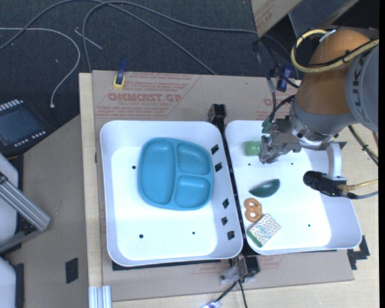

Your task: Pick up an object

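Cardboard sheet (pixel 180 90) under two bins (pixel 120 240); dark carpet (pixel 180 36) beyond.

We see dark carpet floor (pixel 180 36) beyond bench's far edge, thin white cables (pixel 57 30) looping across it. Brown cardboard sheet (pixel 162 90) with red print covers bench top. Cardboard box (pixel 271 15) at upper right. Metal rail (pixel 21 204) at left edge.

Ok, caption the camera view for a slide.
Arm's pincer hovers beside a green block in the right bin; blue tray fills the left.
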Robot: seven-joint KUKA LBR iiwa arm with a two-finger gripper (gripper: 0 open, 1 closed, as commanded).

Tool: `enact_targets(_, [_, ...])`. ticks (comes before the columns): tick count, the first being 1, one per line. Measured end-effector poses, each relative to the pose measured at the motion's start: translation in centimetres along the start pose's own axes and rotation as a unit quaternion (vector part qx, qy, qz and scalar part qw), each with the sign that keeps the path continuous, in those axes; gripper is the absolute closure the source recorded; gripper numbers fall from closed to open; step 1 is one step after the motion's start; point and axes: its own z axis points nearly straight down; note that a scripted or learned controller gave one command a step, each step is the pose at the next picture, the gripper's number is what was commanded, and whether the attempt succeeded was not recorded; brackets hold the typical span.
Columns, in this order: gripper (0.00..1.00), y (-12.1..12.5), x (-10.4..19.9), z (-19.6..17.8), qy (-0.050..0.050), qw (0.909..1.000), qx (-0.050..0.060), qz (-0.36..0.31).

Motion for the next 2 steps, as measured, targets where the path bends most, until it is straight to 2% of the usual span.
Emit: enact_targets(2, [1.0,-0.2,11.9,-1.2,0.0,1.0,-0.002,-0.001])
